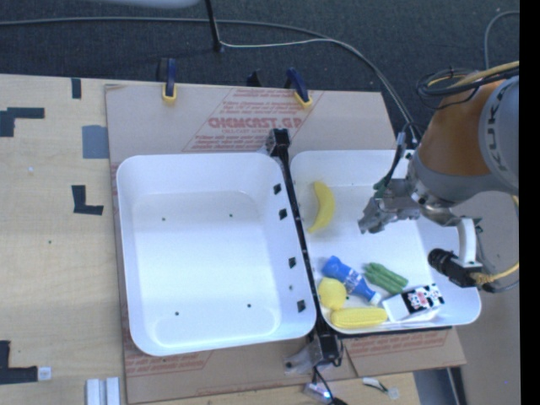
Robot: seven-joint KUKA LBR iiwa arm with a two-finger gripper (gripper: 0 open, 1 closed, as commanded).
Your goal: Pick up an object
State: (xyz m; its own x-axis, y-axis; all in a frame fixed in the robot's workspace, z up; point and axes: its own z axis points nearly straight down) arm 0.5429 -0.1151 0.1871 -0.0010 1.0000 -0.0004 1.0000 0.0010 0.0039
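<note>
The right bin (439, 256) holds a yellow banana (323, 205) near its left wall. At its front lie a blue bottle-shaped toy (348, 277), a yellow lemon-like piece (331, 294), a yellow corn cob (359, 317), a green pod (386, 276) and a black-and-white block (414, 301). My gripper (376, 218) hangs over the middle of the right bin, to the right of the banana and above the green pod. Nothing shows between its tips.
The left bin (139, 251) sits beside the right one, with a black divider strip (291, 234) between them. Both rest on a cardboard sheet (236, 121) held by blue-and-yellow clamps (170, 81). A cable (337, 45) crosses the back.
</note>
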